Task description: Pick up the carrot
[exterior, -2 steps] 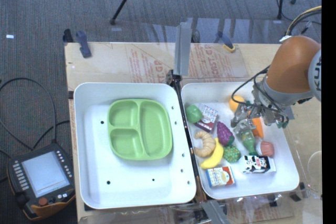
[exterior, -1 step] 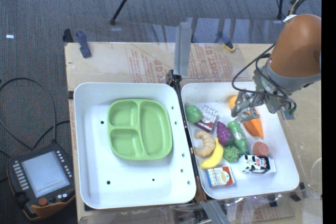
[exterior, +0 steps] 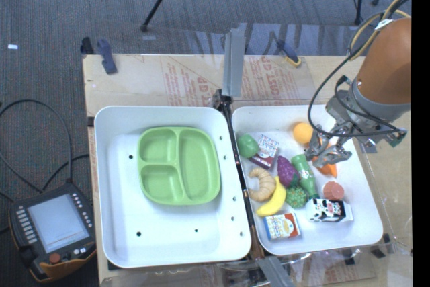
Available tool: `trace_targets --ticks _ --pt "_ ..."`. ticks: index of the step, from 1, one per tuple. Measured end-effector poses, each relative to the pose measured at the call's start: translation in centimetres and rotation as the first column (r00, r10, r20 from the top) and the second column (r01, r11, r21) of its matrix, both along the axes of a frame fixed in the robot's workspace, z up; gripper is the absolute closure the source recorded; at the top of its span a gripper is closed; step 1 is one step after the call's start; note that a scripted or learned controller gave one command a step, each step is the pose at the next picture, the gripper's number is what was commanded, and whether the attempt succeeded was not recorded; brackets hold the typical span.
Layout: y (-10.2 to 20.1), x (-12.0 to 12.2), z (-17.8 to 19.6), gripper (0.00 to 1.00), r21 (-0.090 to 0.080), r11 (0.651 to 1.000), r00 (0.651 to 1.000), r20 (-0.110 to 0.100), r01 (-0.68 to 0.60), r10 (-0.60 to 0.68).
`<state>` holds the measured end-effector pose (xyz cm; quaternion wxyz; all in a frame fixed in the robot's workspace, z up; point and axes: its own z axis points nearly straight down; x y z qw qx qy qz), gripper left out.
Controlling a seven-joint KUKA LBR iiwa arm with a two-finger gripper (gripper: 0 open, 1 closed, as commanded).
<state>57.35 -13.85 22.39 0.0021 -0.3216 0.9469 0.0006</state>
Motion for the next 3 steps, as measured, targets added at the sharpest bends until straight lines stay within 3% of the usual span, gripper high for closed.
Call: trace_targets --ticks 1,2,3 --pt "-0.7 -8.1 -13.8 1.00 0.002 0.996 0.996 -0.007 -0.093 0.093" --pt "-7.1 -7.7 -13.7 1.00 0.000 0.898 0.898 -0.003 -0.439 0.439" --pt "-7.1 -7.7 -13.7 0.00 0.001 0.899 0.899 -0.002 -0.438 0.438"
